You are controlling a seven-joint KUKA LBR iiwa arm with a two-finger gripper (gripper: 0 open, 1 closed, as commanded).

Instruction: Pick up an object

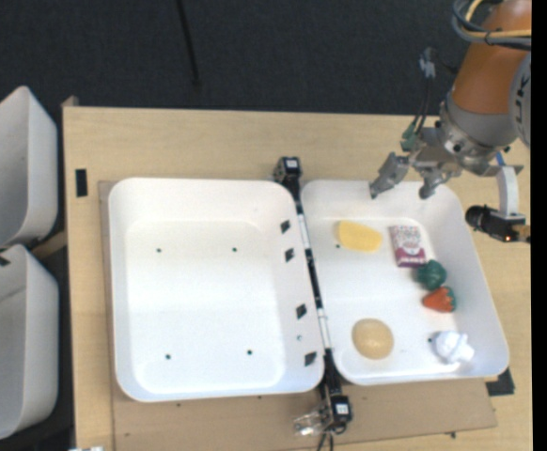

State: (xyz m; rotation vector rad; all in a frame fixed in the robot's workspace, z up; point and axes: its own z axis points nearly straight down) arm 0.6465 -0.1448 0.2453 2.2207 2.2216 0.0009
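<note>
Six objects lie in the right bin [480, 280]; I see the gripper [407, 182] spread open, empty, above its far rim, poised near the yellow piece [359, 237], my likeliest target.

Open, empty gripper [406, 181] above right bin's [480, 280] far edge, yellow object [359, 237] nearby below.

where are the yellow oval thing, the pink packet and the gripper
yellow oval thing [360, 237], camera view, middle of its top face
pink packet [408, 244], camera view, centre of its printed front
gripper [407, 184], camera view, midway between the tips of its spread fingers
</note>
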